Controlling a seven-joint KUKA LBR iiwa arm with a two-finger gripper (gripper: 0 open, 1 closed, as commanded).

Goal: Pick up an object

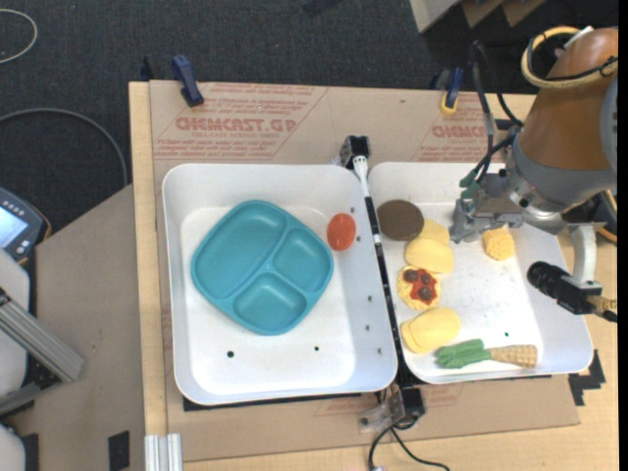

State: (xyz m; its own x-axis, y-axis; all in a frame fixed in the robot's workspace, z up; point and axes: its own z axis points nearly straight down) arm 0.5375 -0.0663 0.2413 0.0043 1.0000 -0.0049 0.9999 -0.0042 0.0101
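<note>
My gripper (469, 224) hangs low over the far part of the right bin (559, 346). It is between a brown disc (399, 220) on its left and a small yellow piece (498, 244) on its right. Just below it lies a pale yellow piece (429, 255). Nearer the front are a yellow slice with red topping (420, 286), a larger yellow lump (430, 330) and a green stalk (459, 353) joined to a tan cone (515, 355). Nothing shows between the fingers.
The left bin (196, 361) holds a teal divided plate (261, 266) and an orange-red ball (340, 231) by its right wall. A black-and-white tool (359, 160) lies along the ridge between the bins. Blue clamps (186, 79) grip the board's far edge.
</note>
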